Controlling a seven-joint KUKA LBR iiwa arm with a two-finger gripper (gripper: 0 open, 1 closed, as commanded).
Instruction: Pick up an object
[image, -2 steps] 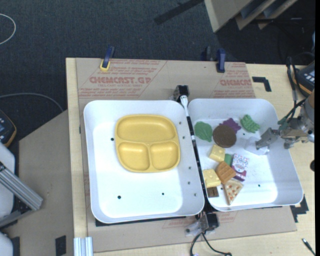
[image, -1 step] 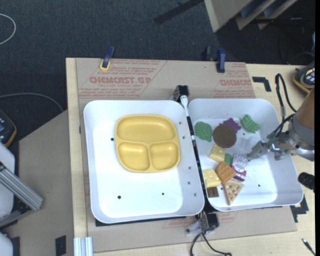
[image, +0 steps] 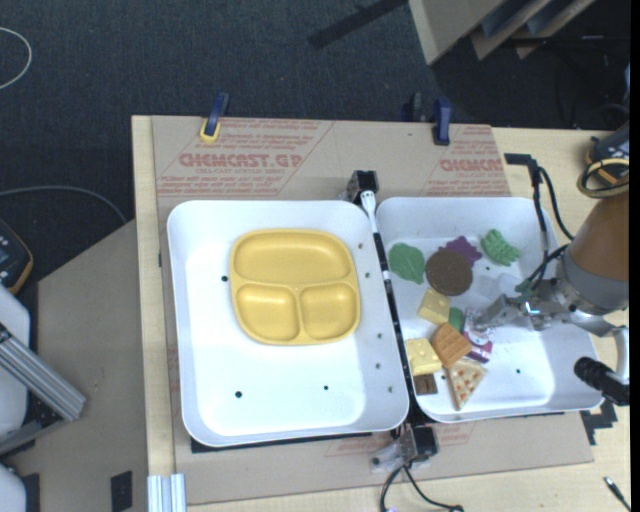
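Reaching in from the right — grey two-finger gripper (image: 480, 320) low in the right shallow white bin (image: 530, 215), just beside the small pile of toy food pieces (image: 450, 350); jaw state impossible to tell. Approach step, nothing visibly pinched. Next: settle over one piece — perhaps the brown round disc (image: 448, 271) — close, then lift.

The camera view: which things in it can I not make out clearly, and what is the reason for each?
- Gripper, camera view: small and blurred against the right bin; open or shut cannot be told.
- Arm: cut off by the right edge.
- Toy food pile: pieces overlap, so the lower ones are partly hidden.
- Purple piece: partly covered by the brown disc; its kind is unclear.
- Dark dots in the left bin: too small to identify.
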